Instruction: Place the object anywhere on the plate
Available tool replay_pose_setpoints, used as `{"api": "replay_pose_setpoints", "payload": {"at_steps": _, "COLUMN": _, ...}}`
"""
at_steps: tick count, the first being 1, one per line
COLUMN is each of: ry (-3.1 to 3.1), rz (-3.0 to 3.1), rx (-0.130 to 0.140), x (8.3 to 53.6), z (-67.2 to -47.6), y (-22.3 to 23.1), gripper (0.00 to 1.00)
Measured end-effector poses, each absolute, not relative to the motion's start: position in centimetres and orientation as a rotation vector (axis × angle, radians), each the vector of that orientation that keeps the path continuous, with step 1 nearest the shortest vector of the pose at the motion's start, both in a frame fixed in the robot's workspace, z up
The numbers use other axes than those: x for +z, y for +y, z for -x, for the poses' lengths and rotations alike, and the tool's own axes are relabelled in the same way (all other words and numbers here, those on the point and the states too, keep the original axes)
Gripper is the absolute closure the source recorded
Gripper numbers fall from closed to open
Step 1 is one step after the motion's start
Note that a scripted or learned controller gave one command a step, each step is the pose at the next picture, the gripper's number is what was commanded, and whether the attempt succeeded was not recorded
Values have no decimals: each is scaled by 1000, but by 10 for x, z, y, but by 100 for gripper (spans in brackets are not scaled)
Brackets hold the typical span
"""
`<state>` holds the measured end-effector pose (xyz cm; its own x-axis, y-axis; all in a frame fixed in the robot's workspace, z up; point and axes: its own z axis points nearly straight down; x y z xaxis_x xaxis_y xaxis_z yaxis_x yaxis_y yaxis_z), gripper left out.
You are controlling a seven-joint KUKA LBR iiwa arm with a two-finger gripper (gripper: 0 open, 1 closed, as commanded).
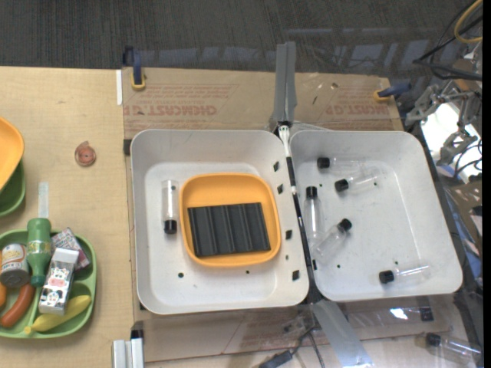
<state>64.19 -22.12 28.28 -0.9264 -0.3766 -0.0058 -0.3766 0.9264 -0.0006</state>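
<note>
Grey carpet runs along the far edge, and nearer lies a tan worktop (69, 113) with cardboard (199, 102) spread under two white bins.

The left bin (149, 282) holds an orange plate (227, 185), squarish with rounded corners and a raised rim. A dark ribbed pad (229, 229) covers most of the plate's floor. Just left of the plate, apart from its rim, a vial (169, 204) lies flat on the bin floor. It is a slim clear tube with a black cap at its near end, and its length runs near to far.

The right bin (430, 205) holds five more vials of the same kind, scattered well apart. One (311, 209) lies along the left wall. A short one (323, 162) sits far left, and another (355, 181) lies tilted towards the middle. A fourth (334, 236) is angled near the centre, and the last (403, 273) rests by the near right corner.

The hand's state cannot be told.

At the left of the worktop a green dish (84, 294) carries toy food, including a small green bottle (37, 248). An orange bowl (8, 156) is cut off by the left edge, and a small pink disc (86, 154) lies alone on the wood. Two clamps (136, 77) grip the cardboard's far edge, and cables (460, 21) hang at the far right.
</note>
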Motion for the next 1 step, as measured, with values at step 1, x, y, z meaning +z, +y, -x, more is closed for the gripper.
{"api": "replay_pose_setpoints", "payload": {"at_steps": 1, "ry": 3070, "rz": 642, "rx": 1, "x": 285, "z": -632, "y": -221, "gripper": 0}}
